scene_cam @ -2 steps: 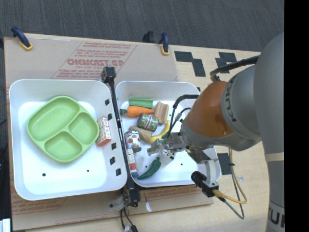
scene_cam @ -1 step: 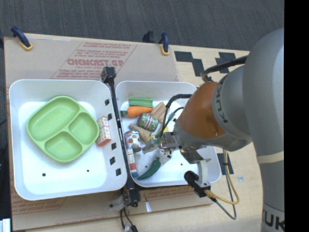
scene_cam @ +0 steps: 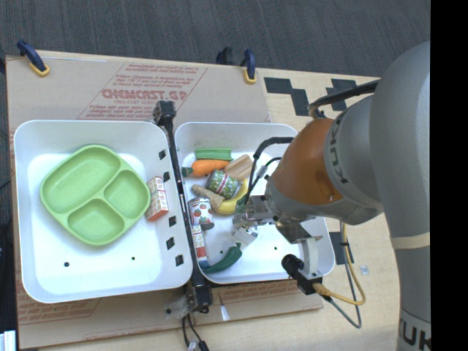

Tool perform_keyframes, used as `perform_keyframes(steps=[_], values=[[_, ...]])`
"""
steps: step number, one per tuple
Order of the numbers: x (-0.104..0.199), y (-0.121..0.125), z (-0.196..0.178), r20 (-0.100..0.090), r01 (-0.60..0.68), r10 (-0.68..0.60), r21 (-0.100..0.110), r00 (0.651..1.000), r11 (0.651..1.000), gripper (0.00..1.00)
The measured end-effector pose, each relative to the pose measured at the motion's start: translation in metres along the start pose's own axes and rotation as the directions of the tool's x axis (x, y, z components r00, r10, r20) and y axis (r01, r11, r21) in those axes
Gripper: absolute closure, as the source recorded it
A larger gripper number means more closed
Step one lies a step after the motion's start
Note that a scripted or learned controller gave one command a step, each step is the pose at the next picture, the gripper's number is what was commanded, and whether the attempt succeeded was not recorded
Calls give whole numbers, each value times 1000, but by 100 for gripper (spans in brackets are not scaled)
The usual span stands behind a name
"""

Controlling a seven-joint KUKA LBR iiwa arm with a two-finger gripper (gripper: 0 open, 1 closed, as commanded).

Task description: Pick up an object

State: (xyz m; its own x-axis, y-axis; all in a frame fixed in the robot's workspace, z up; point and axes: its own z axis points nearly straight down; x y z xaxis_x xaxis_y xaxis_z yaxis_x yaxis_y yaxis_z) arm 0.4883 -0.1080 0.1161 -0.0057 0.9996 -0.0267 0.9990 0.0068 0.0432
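The gripper [scene_cam: 245,225] hangs low in the right bin [scene_cam: 307,265], just under the grey arm [scene_cam: 380,159] with its orange band [scene_cam: 311,168], which comes in from the right and covers much of that bin. Its pale fingers point down and left toward the bin floor; whether they are open or closed cannot be told, and nothing can be seen between them. Just left of it lie a small red can [scene_cam: 199,214] and, above that, a yellow banana [scene_cam: 228,205] partly under a green-labelled can [scene_cam: 223,185]. A dark green pepper [scene_cam: 227,258] lies below the gripper near the bin's front wall, apart from the fingers. Farther up the bin are an orange carrot [scene_cam: 206,167], a green cucumber [scene_cam: 213,153] along the back, and a tan piece [scene_cam: 239,166] that is too partly hidden to name. A black divider [scene_cam: 175,189] with clips runs between the two bins. In the left bin [scene_cam: 44,269] a green three-compartment plate [scene_cam: 95,194] lies flat, and a small red and white box [scene_cam: 156,198] rests touching its right edge. Both bins sit on a brown cardboard sheet [scene_cam: 146,86] with red print, held by blue and yellow clamps [scene_cam: 249,66] at the back edge.
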Motion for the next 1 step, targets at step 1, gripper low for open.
perform_keyframes(steps=[1], values=[[-26, -7, -98, -26, 0, 1, 41, 1000, 999, 100]])
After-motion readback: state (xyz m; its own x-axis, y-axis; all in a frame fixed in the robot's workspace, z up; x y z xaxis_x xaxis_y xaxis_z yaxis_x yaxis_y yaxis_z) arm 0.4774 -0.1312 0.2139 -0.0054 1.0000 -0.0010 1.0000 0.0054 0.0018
